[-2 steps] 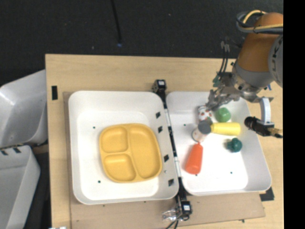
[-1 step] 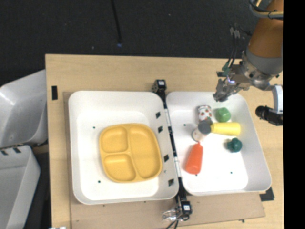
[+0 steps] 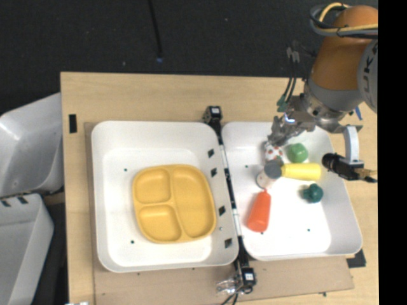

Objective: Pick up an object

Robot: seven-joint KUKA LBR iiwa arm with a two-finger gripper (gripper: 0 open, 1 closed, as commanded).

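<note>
just below the gripper lies a yellow cylinder.

The hand hangs low in the right bin, beside the green ball and yellow cylinder.

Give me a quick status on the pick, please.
Gripper low in right bin, nothing seen held. Green ball, yellow cylinder beside it. Orange bottle apart.

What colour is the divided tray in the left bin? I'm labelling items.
Yellow-orange, plain; the divided tray shows clearly in the camera view.
</note>
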